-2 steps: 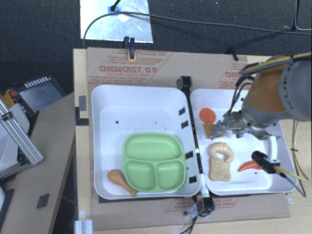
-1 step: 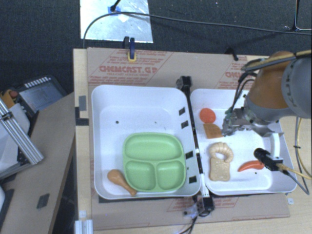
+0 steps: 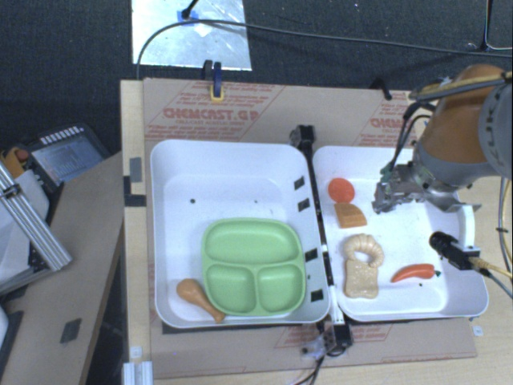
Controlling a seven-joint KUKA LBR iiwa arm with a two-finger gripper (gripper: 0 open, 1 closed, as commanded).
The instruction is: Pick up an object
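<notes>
Tool (image 3: pixel 386 197) fingers indistinct, arm (image 3: pixel 469 127) cropped at right

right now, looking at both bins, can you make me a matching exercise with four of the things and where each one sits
Things:
1. green divided plate
2. chicken drumstick
3. red tomato
4. red chili pepper

Places:
A. right bin, far left part, just above the orange wedge
B. left bin, near left corner, beside the plate
C. right bin, near side, right of the cracker
D. left bin, near half, towards the right wall

Pairs: 1-D, 2-B, 3-A, 4-C
</notes>
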